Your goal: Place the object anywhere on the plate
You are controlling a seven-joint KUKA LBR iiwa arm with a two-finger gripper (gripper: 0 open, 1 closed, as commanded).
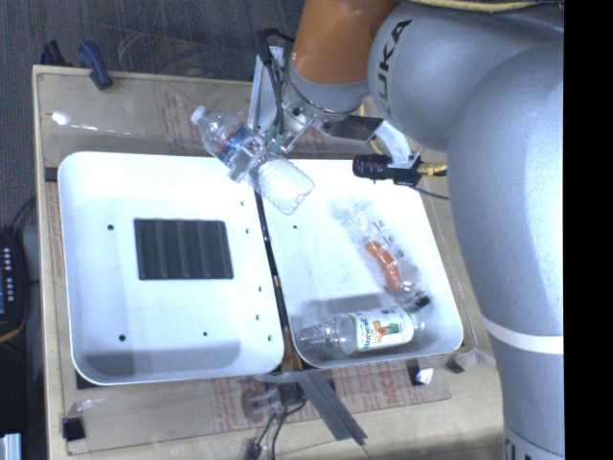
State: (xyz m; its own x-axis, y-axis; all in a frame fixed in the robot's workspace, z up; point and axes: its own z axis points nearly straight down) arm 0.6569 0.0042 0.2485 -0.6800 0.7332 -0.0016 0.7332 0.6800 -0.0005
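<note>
A slanted overhead view of a wooden bench carrying two shallow white plastic bins side by side.

In the left white bin [86, 257] lies a dark grey, ribbed rectangular plate [183, 249], flat on the floor of the bin and a little left of its middle. Nothing rests on it, so the task is judged not yet done. A blue clamp [94, 65] sits at the bench's far left corner, probably holding the board down.

Above the rim where the two bins meet, the gripper [257, 147] hangs from the grey arm's orange-banded wrist [335, 27]. A small clear plastic water bottle [239, 151], tilted with its cap end up and to the left, sits between the gripper's fingers, which are closed on its middle; it is raised off both bins (the tilt suggests it was caught off-centre, so the grip may be loose). This is the task's object, apparently in transit from the right bin toward the plate.

The right white bin [316, 257] holds the leftovers: a crumpled clear plastic wrapper with orange pieces inside [383, 252] near its middle, and a larger clear bottle with a green and orange label [359, 332] lying on its side against the near wall.

The bulky grey arm [488, 161] covers the right side.
</note>
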